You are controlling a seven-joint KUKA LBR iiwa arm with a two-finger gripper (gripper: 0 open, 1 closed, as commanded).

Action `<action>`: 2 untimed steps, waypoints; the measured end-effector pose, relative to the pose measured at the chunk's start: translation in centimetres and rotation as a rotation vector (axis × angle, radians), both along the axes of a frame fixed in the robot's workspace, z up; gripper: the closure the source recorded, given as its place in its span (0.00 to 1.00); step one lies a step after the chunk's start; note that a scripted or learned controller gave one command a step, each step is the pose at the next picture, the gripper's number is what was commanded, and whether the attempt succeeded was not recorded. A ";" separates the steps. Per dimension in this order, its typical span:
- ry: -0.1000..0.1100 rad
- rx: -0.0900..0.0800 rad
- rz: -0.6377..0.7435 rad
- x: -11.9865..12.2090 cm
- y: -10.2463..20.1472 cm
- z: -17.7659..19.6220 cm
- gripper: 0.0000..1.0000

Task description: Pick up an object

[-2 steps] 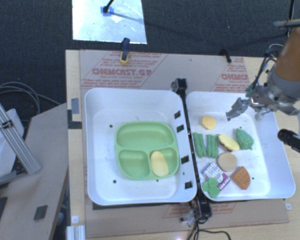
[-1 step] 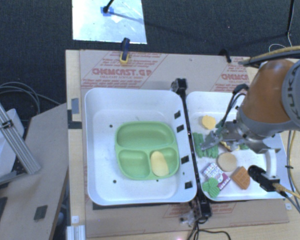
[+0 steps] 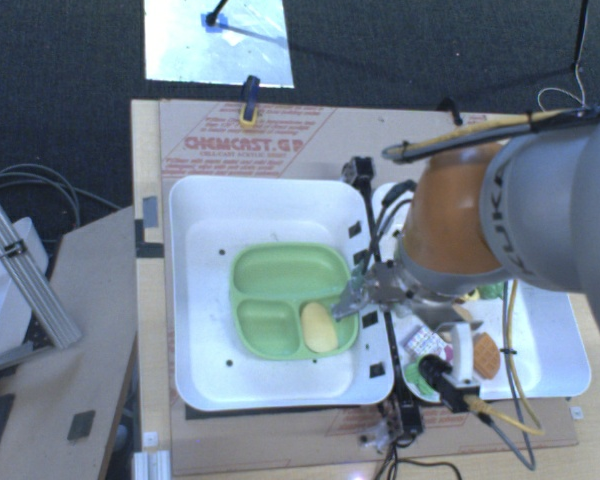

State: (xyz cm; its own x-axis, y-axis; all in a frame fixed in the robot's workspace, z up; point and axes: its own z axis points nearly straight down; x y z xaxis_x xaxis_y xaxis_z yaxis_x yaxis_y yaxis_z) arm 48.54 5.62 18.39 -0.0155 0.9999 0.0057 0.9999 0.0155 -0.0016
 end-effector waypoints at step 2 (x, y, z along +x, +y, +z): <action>-0.001 -0.001 -0.003 -0.1 1.9 2.5 0.00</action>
State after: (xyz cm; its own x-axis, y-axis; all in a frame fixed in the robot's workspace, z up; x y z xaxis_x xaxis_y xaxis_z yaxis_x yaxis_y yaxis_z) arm 48.49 7.56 20.91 -0.0126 0.9999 0.0046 0.9999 0.0126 -0.0003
